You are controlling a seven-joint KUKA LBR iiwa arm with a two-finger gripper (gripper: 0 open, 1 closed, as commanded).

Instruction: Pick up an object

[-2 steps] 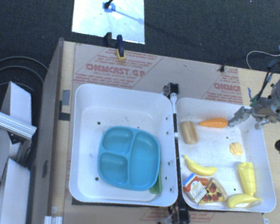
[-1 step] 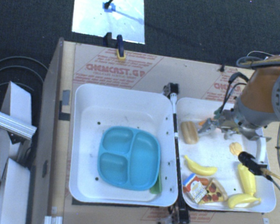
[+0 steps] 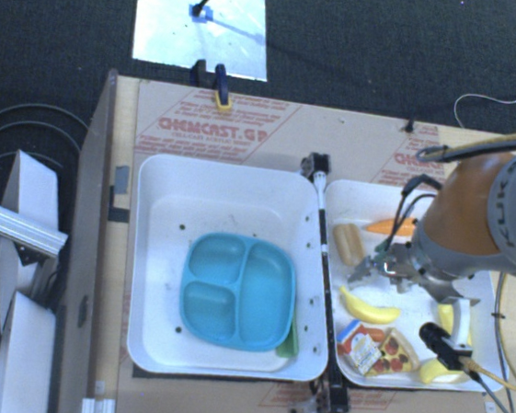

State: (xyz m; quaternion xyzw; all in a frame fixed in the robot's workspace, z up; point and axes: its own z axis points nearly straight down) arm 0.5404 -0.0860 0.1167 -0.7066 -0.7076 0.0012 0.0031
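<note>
the arm [image 3: 479,212] reaches in from the right, bent low over the right bin [image 3: 474,383]. its gripper [image 3: 383,266] hangs just above the banana [image 3: 369,307], beside the bread roll [image 3: 348,243]; i cannot tell its jaw state.

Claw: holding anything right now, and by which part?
Cannot be told. The claw hangs low in the right bin above the banana, with nothing seen between it.

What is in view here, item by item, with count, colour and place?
White bins: 2, white, side by side on the bench.
Divided plate: 1, blue, left bin.
Banana: 1, yellow, right bin.
Bread roll: 1, tan, right bin's far left.
Carrot: 1, orange, right bin's far side.
Pizza slice: 1, red and tan, right bin's near edge.
Arm: 1, grey with orange band, over right bin.
Gripper: 1, dark, above the banana.
</note>
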